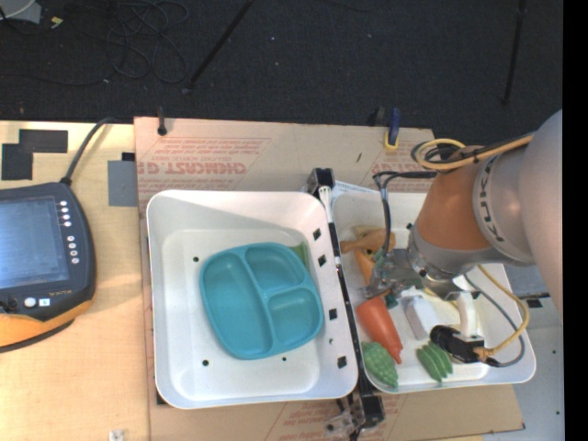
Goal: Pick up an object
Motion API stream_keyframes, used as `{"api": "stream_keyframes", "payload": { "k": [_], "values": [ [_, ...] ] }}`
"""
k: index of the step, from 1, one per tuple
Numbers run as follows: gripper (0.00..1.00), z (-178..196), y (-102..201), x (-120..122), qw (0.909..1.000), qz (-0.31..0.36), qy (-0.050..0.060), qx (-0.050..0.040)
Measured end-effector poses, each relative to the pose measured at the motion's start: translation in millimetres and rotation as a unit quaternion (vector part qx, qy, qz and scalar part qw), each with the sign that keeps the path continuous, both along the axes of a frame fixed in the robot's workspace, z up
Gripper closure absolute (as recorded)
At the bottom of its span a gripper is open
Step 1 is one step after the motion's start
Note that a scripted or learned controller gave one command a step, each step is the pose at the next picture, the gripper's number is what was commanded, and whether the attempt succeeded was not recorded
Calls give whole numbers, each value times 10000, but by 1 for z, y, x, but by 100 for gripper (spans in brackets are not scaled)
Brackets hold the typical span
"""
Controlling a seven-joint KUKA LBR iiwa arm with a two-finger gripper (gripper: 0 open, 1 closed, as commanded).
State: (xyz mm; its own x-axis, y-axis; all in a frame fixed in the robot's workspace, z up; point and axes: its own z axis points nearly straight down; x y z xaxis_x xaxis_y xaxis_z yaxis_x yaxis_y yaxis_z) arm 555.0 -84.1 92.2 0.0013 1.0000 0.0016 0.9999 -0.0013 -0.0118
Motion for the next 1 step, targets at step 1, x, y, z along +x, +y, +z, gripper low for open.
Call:
{"api": "stream_keyframes", "payload": {
  "k": [1],
  "values": [
    [100, 97, 47, -4, 10000, 34, -54, 2]
  ]
}}
